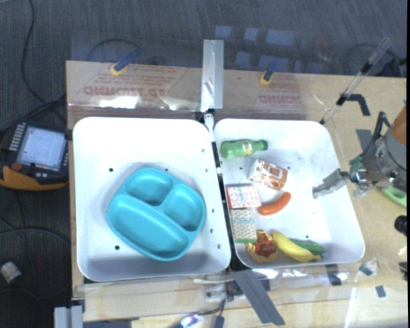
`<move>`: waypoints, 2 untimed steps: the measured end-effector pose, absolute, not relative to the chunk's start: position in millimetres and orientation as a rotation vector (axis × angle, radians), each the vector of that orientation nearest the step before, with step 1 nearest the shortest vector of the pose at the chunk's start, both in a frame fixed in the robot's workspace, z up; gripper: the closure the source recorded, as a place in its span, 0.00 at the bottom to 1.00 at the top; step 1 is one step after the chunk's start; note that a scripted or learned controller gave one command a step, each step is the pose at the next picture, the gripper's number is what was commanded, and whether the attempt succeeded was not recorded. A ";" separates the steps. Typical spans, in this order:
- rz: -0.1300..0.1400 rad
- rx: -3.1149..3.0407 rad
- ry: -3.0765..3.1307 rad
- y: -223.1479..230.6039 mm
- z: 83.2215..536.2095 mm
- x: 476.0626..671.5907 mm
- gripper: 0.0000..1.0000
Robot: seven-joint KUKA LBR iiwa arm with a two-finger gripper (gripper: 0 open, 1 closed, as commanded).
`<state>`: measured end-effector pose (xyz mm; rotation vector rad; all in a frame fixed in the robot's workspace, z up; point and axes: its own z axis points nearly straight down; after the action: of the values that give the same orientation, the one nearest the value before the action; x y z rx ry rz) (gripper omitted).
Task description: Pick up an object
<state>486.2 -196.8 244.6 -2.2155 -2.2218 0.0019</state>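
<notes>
Hand [328, 184] sits over the right bin's [342, 214] right side; whether it is open cannot be told. Nearest candidate: sausage [274, 204], just left. Recommend descending squarely, clear of the neighbouring cartons.

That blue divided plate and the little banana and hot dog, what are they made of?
The blue divided plate looks like moulded plastic, smooth with a soft sheen and rounded compartments. The banana and hot dog look like toy food, probably plastic or rubber: flat, even colour and a slight gloss. The white bins look like matte plastic too, though that is less certain.
</notes>
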 end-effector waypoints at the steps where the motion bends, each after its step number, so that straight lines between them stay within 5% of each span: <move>1: 0.002 -2.216 -2.222 -196.8 244.6 486.2 0.00; 2: 0.004 -2.211 -2.226 -134.0 179.0 533.7 0.00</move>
<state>533.7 -134.0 179.0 -2.2113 -2.2261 0.0036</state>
